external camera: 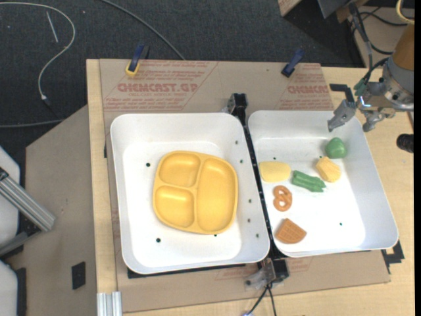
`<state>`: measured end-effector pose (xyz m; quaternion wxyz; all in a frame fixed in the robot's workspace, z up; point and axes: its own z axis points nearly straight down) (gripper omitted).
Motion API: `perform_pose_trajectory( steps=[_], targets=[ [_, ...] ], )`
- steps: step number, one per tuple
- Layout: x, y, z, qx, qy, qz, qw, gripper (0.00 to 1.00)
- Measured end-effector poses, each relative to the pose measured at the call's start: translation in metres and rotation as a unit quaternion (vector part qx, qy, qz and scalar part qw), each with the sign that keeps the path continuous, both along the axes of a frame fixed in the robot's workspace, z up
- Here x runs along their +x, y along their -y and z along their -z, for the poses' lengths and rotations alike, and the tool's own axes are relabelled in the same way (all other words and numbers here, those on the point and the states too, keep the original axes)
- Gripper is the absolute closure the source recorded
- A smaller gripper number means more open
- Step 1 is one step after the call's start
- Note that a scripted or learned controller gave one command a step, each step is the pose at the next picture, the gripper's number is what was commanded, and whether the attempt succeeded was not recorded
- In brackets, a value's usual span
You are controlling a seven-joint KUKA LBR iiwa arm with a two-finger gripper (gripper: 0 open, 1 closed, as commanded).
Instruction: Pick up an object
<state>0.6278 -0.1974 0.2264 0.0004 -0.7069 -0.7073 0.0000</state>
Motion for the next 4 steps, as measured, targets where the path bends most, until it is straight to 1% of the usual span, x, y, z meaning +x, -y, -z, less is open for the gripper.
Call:
perform_pose_trajectory(
  steps=[1, 2, 3, 4],
  targets=[
    [-0.006, 0.000, 0.062, 0.0010, -0.004, 0.000, 1.0000, 0.00],
    [-0.014, 0.007, 0.115, 0.0007, -0.003, 0.000, 1.0000, 0.00],
    [-0.014, 0.006, 0.143, 0.0007, -0.002, 0.000, 1.0000, 0.00],
    [-0.012, 0.006, 0.129, 0.0001, 0.001, 0.000, 1.0000, 1.00]
  ],
)
